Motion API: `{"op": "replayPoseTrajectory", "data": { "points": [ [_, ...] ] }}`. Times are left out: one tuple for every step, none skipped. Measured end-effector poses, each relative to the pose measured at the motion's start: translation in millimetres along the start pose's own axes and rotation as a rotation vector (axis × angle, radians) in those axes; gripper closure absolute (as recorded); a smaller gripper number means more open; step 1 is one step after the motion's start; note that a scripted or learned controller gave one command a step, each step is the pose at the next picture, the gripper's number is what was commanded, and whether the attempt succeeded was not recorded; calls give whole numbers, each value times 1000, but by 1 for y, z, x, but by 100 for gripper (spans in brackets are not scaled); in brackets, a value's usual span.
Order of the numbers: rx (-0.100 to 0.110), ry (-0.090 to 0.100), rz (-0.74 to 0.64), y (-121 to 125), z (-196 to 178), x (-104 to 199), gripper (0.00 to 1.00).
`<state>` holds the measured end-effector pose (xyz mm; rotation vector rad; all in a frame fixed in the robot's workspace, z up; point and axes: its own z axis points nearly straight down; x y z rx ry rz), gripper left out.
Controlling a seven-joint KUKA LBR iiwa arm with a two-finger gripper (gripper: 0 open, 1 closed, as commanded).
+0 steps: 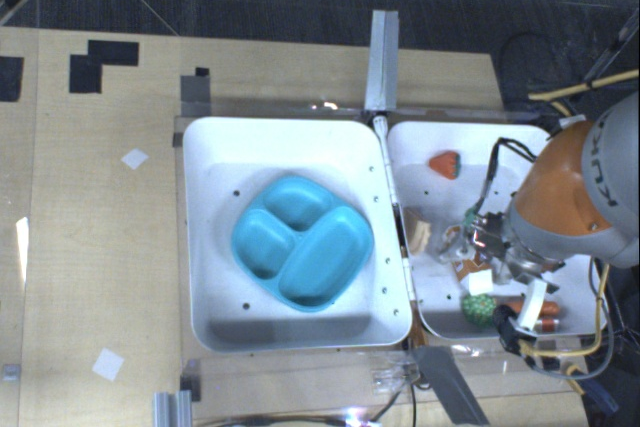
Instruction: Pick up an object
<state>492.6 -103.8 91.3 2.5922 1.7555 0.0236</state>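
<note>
You had the gripper (478,250) down low in the right bin (420,147), among the small objects there; whether it was spread or pinched, I could not tell from above, because the wrist covered it. A green ball (479,308) lay at about six o'clock from it, just beside. A strawberry-like piece (445,164) sat well apart toward eleven o'clock, and a pale scrap (419,236) at nine. The blue divided tray (301,241) rested untouched in the left bin (210,215). Judging by this, nothing was lifted yet: the grasp and raise remained.
</note>
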Motion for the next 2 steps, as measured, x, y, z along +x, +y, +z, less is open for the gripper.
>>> {"op": "replayPoseTrajectory", "data": {
  "points": [
    [-3,1,0,2,-11,0,100],
    [14,-6,33,-15,-175,34,100]
  ]
}}
